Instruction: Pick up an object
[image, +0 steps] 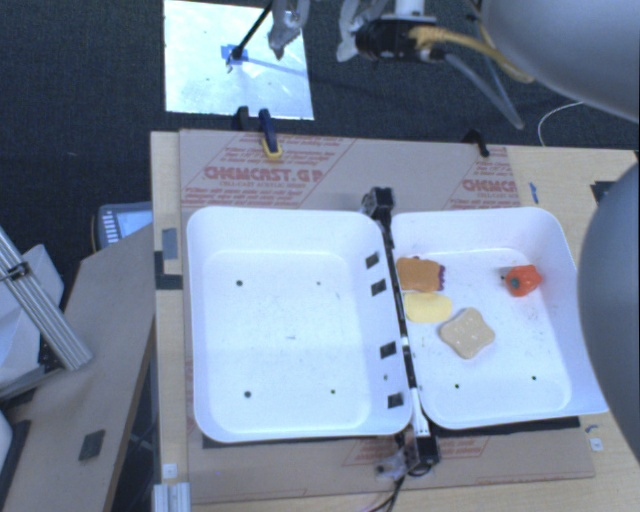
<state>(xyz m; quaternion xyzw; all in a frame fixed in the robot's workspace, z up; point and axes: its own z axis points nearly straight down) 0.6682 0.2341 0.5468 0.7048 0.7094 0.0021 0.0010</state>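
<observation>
The right bin (560, 250) holds several small items. An orange-brown piece with a purple edge (420, 273) lies near the bin's left wall, with a flat yellow piece (428, 308) just below it. A tan, toast-like piece (467, 333) sits a little further toward the front. Apart from these, a red-orange piece (521, 280) lies at the right. My gripper (317, 35) hangs high at the top of the view, beyond the far edge of the bench and well away from the items. Its two fingers stand apart with nothing between them.
The left bin (200, 300) sits beside the right one, joined along a black-clipped divider (390, 300). Both rest on a cardboard sheet (300, 170). A shiny metal plate (235, 60) lies on the floor at the back. The grey arm (610, 300) looms along the right edge.
</observation>
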